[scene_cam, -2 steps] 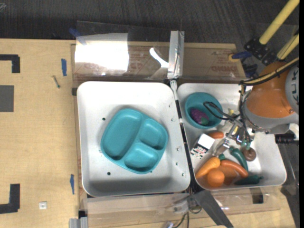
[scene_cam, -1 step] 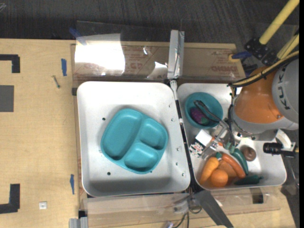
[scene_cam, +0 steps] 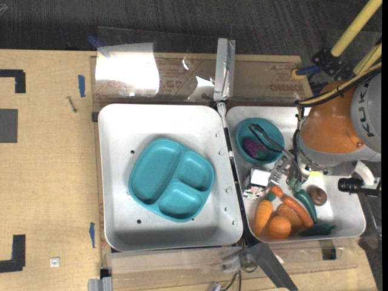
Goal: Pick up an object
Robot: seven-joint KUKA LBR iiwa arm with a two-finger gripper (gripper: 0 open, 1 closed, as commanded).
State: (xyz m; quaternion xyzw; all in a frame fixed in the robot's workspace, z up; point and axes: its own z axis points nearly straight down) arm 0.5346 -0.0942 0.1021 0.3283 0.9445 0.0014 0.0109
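Gripper (scene_cam: 290, 176) sits low in the right bin (scene_cam: 345, 220), right above the heap of toy food; from my seat I cannot tell how it is set, since the metal blurs into the clutter. Just beneath it I see an orange carrot (scene_cam: 264, 214), an orange ball (scene_cam: 279, 227) and a white card (scene_cam: 259, 179). Behind them is a teal bowl (scene_cam: 248, 132) with something purple inside. Over in the left bin (scene_cam: 115, 132) a teal divided plate (scene_cam: 172, 178) lies flat.
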